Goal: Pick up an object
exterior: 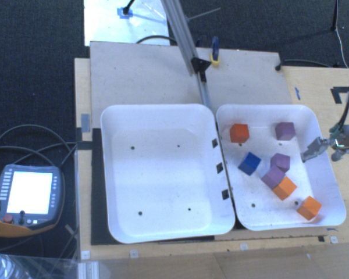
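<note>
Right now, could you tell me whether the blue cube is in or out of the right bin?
In: blue cube rests on right bin floor.

Directly under the gripper [312, 150]: the rim of the right white bin [331, 182]. Left of the gripper, past black clips [219, 168] on the shared edge: the left white bin [113, 156]. Much farther left, on dark carpet [29, 68]: a teach pendant [28, 199] with a pale lit screen, looped by black cables [23, 135]. Up and left: a slanted metal pole [180, 25], a blue-and-yellow clamp [214, 52] just beside it, over a beige board [145, 74].
</note>
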### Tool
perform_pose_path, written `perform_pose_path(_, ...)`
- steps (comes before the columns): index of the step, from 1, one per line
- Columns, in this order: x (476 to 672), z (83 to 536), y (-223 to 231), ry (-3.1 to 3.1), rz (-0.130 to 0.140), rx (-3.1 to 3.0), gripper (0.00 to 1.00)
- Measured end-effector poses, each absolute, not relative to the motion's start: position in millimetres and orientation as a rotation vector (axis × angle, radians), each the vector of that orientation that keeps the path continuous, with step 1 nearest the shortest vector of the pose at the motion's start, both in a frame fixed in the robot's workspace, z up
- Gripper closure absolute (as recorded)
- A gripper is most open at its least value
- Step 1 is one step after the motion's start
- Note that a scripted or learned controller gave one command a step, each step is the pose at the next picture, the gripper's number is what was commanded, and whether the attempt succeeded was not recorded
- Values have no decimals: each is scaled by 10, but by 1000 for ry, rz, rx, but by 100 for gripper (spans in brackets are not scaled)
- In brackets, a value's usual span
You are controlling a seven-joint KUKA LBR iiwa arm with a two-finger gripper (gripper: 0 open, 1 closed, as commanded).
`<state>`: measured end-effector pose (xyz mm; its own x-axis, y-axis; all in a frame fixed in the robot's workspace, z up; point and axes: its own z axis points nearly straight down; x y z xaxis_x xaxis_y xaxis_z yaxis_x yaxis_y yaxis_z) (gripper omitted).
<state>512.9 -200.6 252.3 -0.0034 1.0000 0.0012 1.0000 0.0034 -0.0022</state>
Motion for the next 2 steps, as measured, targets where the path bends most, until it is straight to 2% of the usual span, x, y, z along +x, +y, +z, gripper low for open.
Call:
perform_pose_path(1,5138,2544,-2003,-2227,-2,-2218,0)
perform_pose_path(2,5157,1960,-1915,-2223,2,-2216,0)
